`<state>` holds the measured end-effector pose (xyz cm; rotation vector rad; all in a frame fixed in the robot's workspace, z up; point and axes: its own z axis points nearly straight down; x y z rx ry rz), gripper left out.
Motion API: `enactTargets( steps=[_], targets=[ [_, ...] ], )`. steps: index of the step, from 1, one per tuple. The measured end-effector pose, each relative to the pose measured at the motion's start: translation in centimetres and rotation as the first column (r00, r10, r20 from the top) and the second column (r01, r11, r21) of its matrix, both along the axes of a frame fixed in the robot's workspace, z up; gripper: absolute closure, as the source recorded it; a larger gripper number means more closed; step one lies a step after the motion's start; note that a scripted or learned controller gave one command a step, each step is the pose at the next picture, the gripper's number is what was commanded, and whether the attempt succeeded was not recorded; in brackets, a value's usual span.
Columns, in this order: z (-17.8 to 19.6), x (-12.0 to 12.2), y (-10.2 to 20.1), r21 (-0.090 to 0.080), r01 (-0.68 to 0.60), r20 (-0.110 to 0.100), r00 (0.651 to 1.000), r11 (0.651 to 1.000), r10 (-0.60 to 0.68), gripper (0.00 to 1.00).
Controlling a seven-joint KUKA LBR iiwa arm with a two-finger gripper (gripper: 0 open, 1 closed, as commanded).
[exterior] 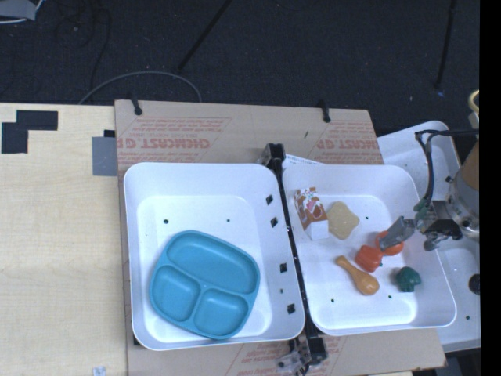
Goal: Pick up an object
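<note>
While end effector [409, 229] sits low at right edge of right bin [356, 319], nothing lifted yet. Fingers apart, one tip by red-orange toy [370, 256]. Toy lies in bin beside yellow spoon-shaped toy [358, 275]. Grab and lift left.

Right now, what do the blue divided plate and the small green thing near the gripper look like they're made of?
The blue divided plate looks like moulded plastic: one even colour, soft sheen, rounded compartment ridges. The small green thing also looks plastic or rubbery, dark and slightly glossy, but it is too small to be sure. It lies in the right bin, just below the gripper.
</note>
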<state>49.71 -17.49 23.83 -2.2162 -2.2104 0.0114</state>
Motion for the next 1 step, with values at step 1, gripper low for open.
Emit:
enactTargets(
  steps=[1],
  targets=[
    [0.57, 0.24, 0.01, -0.003, -0.003, 0.012, 1.0, 1.0, 0.003, 0.0]
  ],
)
